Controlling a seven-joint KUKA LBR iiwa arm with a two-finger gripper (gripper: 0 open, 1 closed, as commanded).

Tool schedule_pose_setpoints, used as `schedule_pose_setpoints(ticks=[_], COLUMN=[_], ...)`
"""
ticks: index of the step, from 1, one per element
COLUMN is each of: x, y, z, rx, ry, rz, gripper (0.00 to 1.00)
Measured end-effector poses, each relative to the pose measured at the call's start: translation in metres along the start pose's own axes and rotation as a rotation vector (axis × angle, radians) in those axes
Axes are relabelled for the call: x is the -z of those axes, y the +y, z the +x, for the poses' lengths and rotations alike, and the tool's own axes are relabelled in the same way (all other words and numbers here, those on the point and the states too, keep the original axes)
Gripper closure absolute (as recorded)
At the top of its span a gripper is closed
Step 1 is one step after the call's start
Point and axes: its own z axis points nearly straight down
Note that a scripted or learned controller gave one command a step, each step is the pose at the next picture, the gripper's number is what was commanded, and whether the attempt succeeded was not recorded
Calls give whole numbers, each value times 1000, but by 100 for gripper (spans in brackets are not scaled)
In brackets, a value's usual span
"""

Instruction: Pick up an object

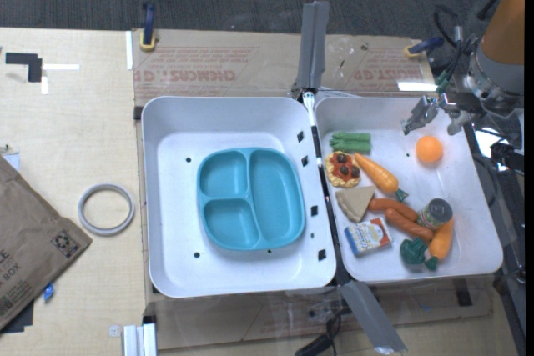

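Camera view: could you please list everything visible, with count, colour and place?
bins: two, white, side by side on the bench
divided plate: one, teal, left bin
orange ball: one, orange, right bin, upper right
green beans: one bundle, green, right bin, top
pizza slice: one, red and yellow, right bin, left side
carrots: several, orange, right bin, centre to lower right
can: one, grey, right bin
carton: one, blue and white, right bin, bottom
tape ring: one, grey, left of bins
pincer: one, grey, above right bin's upper right

Glossy teal plastic tray, smooth white plastic bins, matt brown cardboard
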Motion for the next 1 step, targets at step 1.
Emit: schedule_pose_setpoints(ticks=[1], x=[-21], y=[15], z=[13], rx=[-241], ry=[-1], rz=[-1], gripper=[0])
